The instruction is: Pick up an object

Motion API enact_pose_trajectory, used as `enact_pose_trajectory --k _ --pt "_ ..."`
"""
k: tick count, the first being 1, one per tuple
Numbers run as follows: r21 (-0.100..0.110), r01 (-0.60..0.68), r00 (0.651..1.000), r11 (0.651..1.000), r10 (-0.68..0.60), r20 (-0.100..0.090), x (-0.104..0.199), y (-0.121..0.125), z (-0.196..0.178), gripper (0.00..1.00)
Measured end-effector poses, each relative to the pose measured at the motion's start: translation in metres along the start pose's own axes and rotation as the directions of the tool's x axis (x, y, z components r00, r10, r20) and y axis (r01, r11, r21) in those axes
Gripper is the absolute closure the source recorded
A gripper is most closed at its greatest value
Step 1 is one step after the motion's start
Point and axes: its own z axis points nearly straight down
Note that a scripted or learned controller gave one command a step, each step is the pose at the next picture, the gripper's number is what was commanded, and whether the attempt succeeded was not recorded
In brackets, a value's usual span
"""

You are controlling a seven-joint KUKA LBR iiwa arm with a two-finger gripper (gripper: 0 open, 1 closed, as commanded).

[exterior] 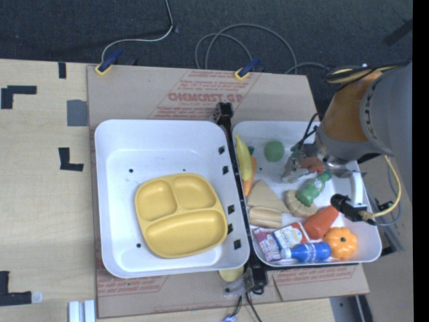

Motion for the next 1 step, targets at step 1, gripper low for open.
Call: enact_pose_trajectory --k 1 --pt "0.000 0.000 1.000 1.000 0.000 -0.001 0.0002 0.0000 0.0000 0.00"
